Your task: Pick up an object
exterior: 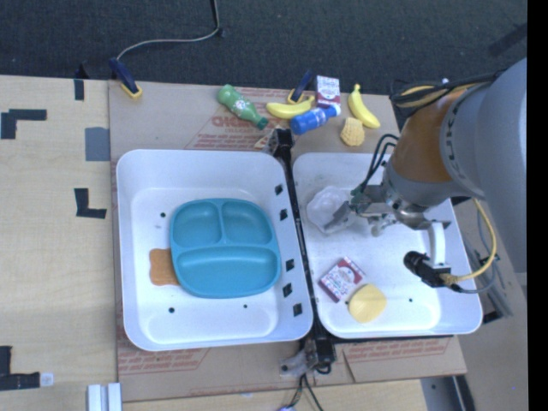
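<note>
The fingers (349,215) are spread open over a crumpled clear wrapper (325,204) in the right bin (445,315), which also holds a red packet (341,278) and a yellow lump (367,303).

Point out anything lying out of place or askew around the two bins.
Several toys lie outside the bins on the cardboard behind them: a green bottle, two bananas, a blue bottle. In the left bin, an orange piece sits half tucked under the blue divided plate.
</note>
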You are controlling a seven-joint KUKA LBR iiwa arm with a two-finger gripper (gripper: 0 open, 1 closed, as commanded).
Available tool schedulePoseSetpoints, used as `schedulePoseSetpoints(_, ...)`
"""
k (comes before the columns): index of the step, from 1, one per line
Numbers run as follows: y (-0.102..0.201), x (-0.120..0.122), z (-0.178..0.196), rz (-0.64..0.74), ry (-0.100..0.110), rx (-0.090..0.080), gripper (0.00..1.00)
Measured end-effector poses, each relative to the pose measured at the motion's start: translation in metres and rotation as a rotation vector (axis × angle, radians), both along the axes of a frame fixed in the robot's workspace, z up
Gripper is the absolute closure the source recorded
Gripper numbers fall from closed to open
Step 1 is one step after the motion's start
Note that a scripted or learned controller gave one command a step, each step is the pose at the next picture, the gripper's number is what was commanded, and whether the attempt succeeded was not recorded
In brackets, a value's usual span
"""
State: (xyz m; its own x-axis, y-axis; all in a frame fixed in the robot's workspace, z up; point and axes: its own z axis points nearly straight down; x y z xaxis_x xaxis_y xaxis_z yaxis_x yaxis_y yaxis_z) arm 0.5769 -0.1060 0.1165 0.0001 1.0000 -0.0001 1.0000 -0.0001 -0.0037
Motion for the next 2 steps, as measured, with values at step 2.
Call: schedulePoseSetpoints(2, 0.003, 0.018, -0.031, 0.000, -0.004, -0.001, 0.00)
